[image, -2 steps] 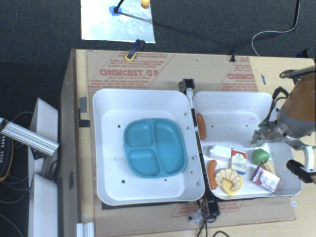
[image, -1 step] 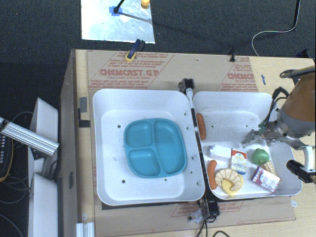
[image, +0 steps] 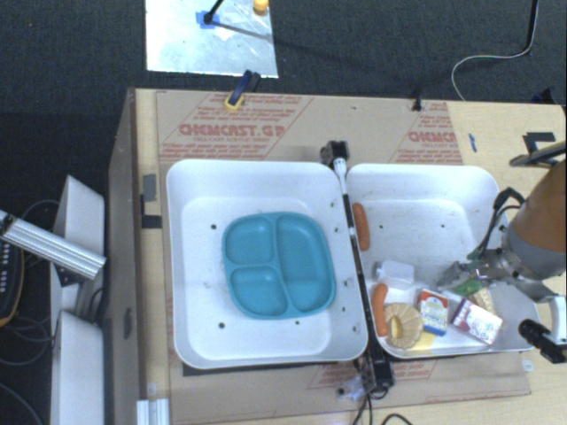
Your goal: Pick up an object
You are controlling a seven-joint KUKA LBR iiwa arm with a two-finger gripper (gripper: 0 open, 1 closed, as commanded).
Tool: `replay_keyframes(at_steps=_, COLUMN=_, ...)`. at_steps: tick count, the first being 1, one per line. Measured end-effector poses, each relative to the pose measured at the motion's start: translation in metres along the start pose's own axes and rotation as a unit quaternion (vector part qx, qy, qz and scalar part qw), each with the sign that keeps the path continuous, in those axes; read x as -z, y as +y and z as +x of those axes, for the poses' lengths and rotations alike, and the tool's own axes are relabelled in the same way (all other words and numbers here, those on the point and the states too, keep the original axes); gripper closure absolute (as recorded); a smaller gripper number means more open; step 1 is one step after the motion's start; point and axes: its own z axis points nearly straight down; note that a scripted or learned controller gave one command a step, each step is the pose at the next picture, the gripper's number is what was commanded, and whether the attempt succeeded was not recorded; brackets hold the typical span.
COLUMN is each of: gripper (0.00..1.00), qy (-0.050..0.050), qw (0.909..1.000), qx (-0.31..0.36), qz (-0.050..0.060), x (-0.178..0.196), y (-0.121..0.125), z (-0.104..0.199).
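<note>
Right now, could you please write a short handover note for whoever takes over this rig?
Gripper: low over the right bin, near its right side; finger state unclear, nothing seen held.
Objects: hot dog by the divider; carrot, round bread piece, small carton and red-and-white packet at the near edge.
Left bin: blue divided plate.
Done: no pick visible.
Left: grasp one object and lift it.

A robotics lab is indicated: two white bins point(image: 266, 180) are set on a bench point(image: 292, 118) covered with printed protective sheeting, dark carpet point(image: 71, 60) is seen around it, a cable point(image: 496, 56) is trailed across the floor, and aluminium framing point(image: 53, 246) is mounted alongside.
</note>
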Motion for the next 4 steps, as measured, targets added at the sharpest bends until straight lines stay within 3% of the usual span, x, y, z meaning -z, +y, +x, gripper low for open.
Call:
replay_keyframes(at_steps=1, gripper=1.00, qy=-0.001, qw=1.0000, qx=0.001, qz=-0.003, x=0.011, y=0.002, z=0.000)
replay_keyframes(at_steps=2, gripper=1.00, qy=0.000, qw=1.0000, qx=0.002, qz=-0.001, x=0.028, y=0.124, z=0.048)
replay_keyframes(at_steps=3, gripper=1.00, qy=-0.001, qw=1.0000, qx=0.002, qz=-0.002, x=0.170, y=0.137, z=0.080)
replay_keyframes(at_steps=4, gripper=1.00, qy=0.000, qw=1.0000, qx=0.002, qz=0.000, x=0.156, y=0.126, z=0.145)
